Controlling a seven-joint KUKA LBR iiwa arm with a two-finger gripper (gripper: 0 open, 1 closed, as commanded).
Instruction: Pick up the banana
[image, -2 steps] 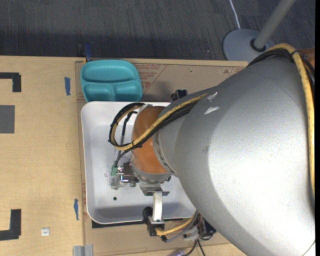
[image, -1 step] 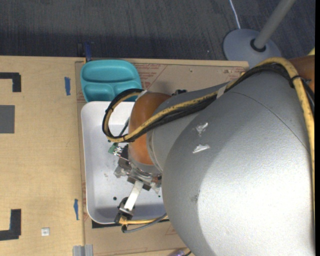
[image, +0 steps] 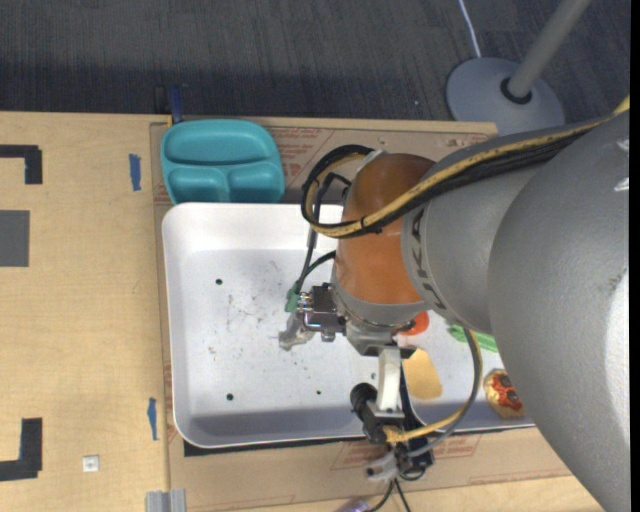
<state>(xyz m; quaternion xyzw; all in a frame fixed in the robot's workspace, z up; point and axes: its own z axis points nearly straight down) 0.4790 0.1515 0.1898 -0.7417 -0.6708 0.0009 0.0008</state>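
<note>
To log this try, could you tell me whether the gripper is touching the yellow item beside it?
Cannot tell. In the camera view the arm covers the gripper's tip, and the yellow item only peeks out beside it.

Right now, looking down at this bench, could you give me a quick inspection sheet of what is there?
Surface: white bin, scuffed, on a cardboard-covered bench.
Job's things: a yellow piece beside the arm, perhaps the banana; cannot tell.
Clutter: teal tray behind the bin; red, green and orange bits by the arm.
Gripper: gripper low over the bin; fingers unclear.
Cables: black and yellow cables along the arm.
Surroundings: dark carpet, grey stand base.
</note>
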